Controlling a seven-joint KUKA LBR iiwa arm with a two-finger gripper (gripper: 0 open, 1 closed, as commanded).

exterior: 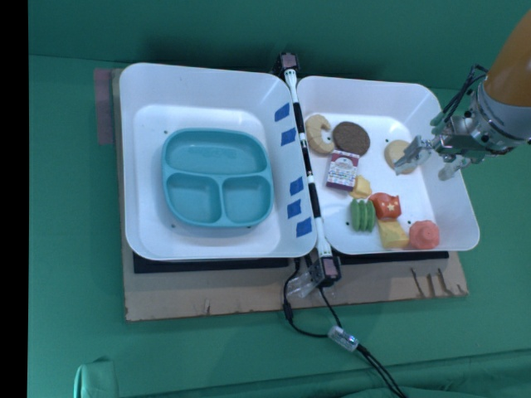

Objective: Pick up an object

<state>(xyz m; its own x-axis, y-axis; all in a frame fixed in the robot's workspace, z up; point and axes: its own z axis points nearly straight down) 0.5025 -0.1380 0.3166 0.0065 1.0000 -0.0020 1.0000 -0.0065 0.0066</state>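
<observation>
My gripper (pixel 427 166) hangs open over the right part of the right bin (pixel 452 222), its orange-banded arm reaching in from the right. Nothing sits between its fingers. Its left fingertip (pixel 405 163) overlaps the edge of a tan round biscuit (pixel 395 150). Further left lie a pale ring-shaped pastry (pixel 317 133), a dark brown cookie (pixel 351 138) and a red-and-white packet (pixel 342 171). Below the gripper lie a yellow wedge (pixel 361 187), green beans (pixel 362 215), a red piece (pixel 385 206), a yellow block (pixel 393 234) and a salmon-coloured round piece (pixel 424 235).
The left bin (pixel 141 98) holds a teal three-compartment plate (pixel 217 177). A black-and-white divider bar (pixel 305 172) with blue tape marks runs between the bins. Cables (pixel 332 326) trail off the cardboard base at the front. Green cloth surrounds the bench.
</observation>
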